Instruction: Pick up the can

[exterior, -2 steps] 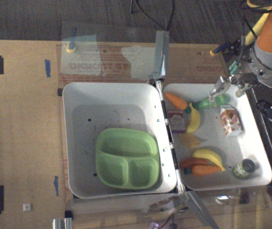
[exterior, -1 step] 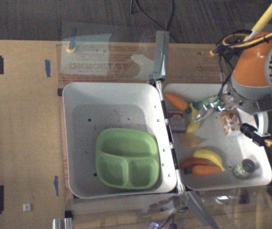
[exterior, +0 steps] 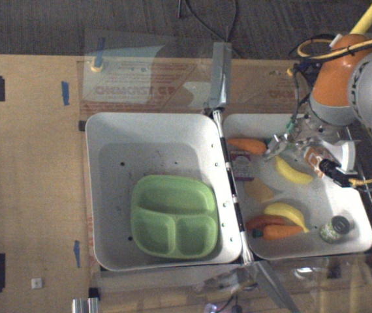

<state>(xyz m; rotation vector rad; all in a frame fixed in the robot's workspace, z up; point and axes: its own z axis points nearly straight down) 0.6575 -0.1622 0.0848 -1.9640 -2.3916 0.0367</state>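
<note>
A small greenish can (exterior: pixel 335 228) with a dark top stands upright in the front right corner of the right bin (exterior: pixel 362 240). A second can-like object (exterior: pixel 241 166) with a red and white label lies against the divider at the bin's left side. My gripper (exterior: pixel 279 145) hangs over the back of the right bin, just right of an orange carrot (exterior: pixel 247 146) and above a banana (exterior: pixel 294 173). It is well away from the greenish can, and I see nothing held in it.
The right bin also holds a second banana (exterior: pixel 285 212), another carrot (exterior: pixel 282 232) and a red item (exterior: pixel 262 221) near the front. A green divided plate (exterior: pixel 173 217) lies in the left bin (exterior: pixel 108 168). Cables (exterior: pixel 362 182) trail at the right.
</note>
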